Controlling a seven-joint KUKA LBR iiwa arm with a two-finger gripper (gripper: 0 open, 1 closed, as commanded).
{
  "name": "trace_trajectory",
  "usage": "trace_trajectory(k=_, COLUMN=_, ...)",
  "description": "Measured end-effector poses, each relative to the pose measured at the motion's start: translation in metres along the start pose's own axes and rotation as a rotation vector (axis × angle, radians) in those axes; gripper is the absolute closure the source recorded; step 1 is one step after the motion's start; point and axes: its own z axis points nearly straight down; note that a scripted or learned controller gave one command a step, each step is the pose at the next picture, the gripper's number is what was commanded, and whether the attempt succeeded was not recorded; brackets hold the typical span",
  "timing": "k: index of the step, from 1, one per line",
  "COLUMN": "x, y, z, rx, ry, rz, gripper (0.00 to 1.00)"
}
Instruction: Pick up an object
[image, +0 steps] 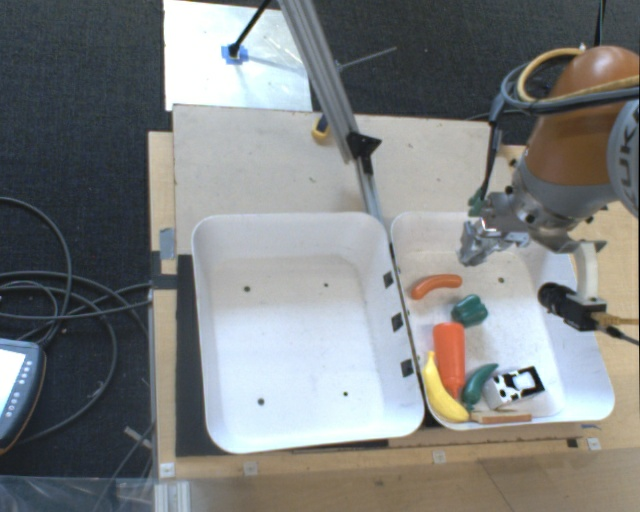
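Your gripper (478, 243) hovers over the right bin (590, 395) (claw state: I cannot tell). Drop squarely onto the sausage (436, 286), clear of the pepper (469, 310).

The arm (585, 130) entered from the right, its last big link a rounded orange shell over a grey collar. Part of a dark letter showed on the grey casing at the far right edge. A yellow hose and black cables looped over the top of the orange shell, and one thin black cable ran down its left side. Below the collar sat a metallic wrist block, and from it the small silvery gripper (478, 243).
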Motion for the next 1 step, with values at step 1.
trace_trajectory(k=1, x=0.0622, y=-0.0117, z=0.0022, rx=-0.001, ry=0.0, rz=-0.001, gripper=1.0)
